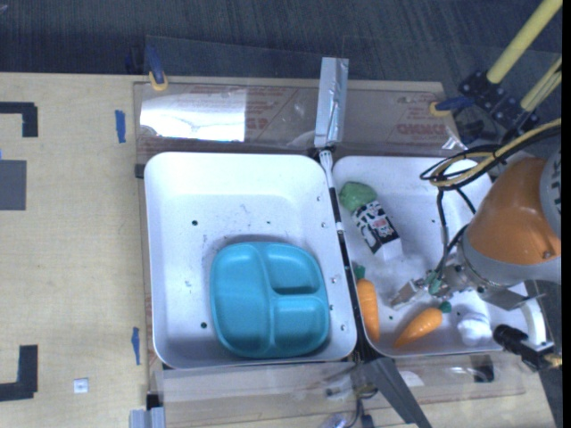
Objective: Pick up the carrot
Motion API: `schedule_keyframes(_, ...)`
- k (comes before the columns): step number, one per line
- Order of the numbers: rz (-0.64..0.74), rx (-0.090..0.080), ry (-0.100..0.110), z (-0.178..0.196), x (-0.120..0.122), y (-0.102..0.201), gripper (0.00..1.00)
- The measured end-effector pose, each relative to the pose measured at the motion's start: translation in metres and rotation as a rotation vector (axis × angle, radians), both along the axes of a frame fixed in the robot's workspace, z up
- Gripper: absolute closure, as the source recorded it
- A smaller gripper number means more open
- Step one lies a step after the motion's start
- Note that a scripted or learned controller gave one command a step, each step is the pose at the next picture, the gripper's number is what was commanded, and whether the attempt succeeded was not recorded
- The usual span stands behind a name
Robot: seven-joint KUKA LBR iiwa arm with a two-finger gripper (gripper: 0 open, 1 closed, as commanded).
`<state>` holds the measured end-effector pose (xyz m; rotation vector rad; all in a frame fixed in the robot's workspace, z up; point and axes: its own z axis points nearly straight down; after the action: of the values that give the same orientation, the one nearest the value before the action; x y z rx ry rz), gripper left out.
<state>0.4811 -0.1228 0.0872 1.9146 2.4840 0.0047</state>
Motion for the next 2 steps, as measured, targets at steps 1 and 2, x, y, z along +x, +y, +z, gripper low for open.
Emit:
schedule_keyframes(1, 0.122, 0.001, 0.005, 0.006, -0.002, 0.014, 0.0)
schedule_keyframes(2, 0.285, -0.003, 0.004, 0.003, -0.002, -0.067, 0.0)
